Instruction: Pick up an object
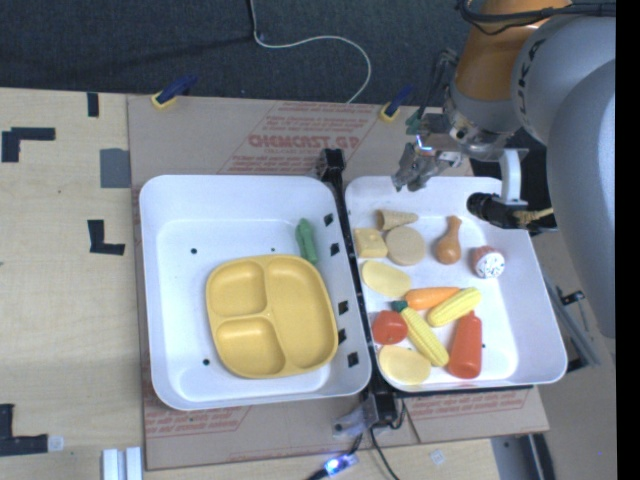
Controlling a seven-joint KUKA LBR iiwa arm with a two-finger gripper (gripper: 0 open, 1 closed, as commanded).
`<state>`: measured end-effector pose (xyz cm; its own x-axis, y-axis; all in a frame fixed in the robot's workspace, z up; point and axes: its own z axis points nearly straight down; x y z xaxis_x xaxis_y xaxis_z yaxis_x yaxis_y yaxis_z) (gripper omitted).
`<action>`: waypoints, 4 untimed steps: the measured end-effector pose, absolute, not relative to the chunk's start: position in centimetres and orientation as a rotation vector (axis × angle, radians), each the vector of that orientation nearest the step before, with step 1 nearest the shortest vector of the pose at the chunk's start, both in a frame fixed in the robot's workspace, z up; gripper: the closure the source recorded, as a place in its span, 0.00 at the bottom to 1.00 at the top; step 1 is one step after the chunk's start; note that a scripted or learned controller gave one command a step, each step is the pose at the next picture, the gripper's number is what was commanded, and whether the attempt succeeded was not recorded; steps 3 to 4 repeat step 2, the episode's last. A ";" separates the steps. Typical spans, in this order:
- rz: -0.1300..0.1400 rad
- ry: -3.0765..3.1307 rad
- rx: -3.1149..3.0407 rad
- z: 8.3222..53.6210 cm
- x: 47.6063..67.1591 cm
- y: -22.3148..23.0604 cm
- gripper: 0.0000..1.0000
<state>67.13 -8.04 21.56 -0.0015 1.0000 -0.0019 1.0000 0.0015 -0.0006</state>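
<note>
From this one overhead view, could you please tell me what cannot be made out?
- Gripper: small and blurred above the right bin's far rim; its jaws' state is unreadable.
- Corn cob: partly covered by neighbouring toys.
- Green item beside the yellow tray: too small to identify.

The arm (570, 88) is cut off by the top and right edges. The pincer (412, 173), above the right bin's (530, 368) far rim, is too small and dark to tell how its tips stand. The desk (60, 298) runs off the left and bottom edges.
</note>
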 end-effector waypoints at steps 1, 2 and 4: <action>-0.004 2.223 2.221 21.4 66.4 -8.0 1.00; 0.000 2.222 2.220 23.0 65.8 -7.7 1.00; 0.000 2.222 2.220 23.0 65.8 -7.7 1.00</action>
